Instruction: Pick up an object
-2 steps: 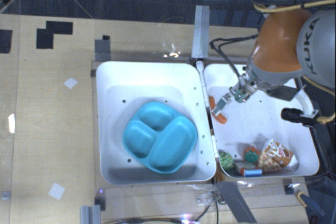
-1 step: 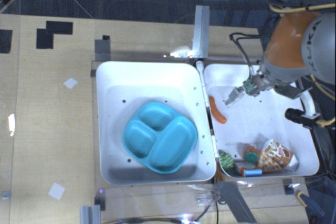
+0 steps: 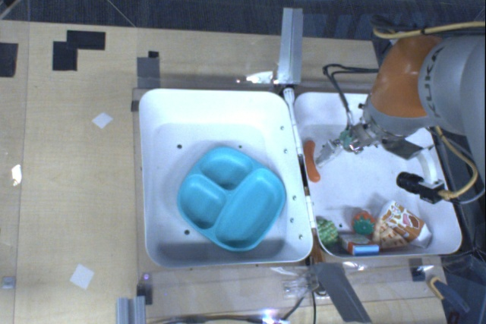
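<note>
- Nearest the lens, along the front wall of the right bin [image 3: 448, 243], sits a cluster of small things: a green leafy piece [image 3: 326, 229], a red and green toy [image 3: 363, 223], a small blue piece [image 3: 366, 247] and a printed orange-and-white packet [image 3: 399, 224], all close together and partly touching.
- Beside them, the left bin [image 3: 152, 163] holds a blue divided tray [image 3: 231, 197], tilted, resting on the bin floor.
- Farther back, an orange sausage-shaped piece [image 3: 310, 162] lies against the right bin's left wall, next to the divider between the two bins.
- Just right of that piece hangs the gripper [image 3: 334, 149], reaching leftward and down from the grey arm [image 3: 448, 80] with its orange band. Whether its claw is spread or closed I cannot tell; it is too small and cluttered by cables.
- No object is visibly between the claw tips, so I judge that nothing is picked up yet. The orange piece looks the likeliest target, being the closest.
- Risks, as I judge them: the piece hugs the wall, so one fingertip may strike the rim or divider instead of sliding beside it; a thin rounded shape could roll or squirt out on closing; the loose cables near the wrist could snag.
</note>
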